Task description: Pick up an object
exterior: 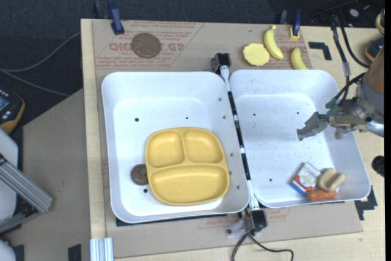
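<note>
The small cluster of toy food [316, 181] sits at the front right corner of the right bin [275, 101], nearest the camera among the loose things: a blue-and-white packet, a tan bread-like piece and something orange underneath, all touching. It lies toward the camera and slightly right from the end effector [319, 124], which hangs over the middle right of that same bin with its fingers spread apart and nothing between them. So the coming move is, as I judge it, a short travel toward the front wall and down. The cluster's long axis runs roughly along that front wall (left to right in the view).

In the left bin [122, 101] a yellow divided plate [185, 164] lies flat, with a brown round disc [139, 175] partly tucked under its left edge.

The pieces in the cluster overlap, so their exact shapes and which one sits on top are hard to make out. The arm [374, 85] is cut off at the right.
</note>
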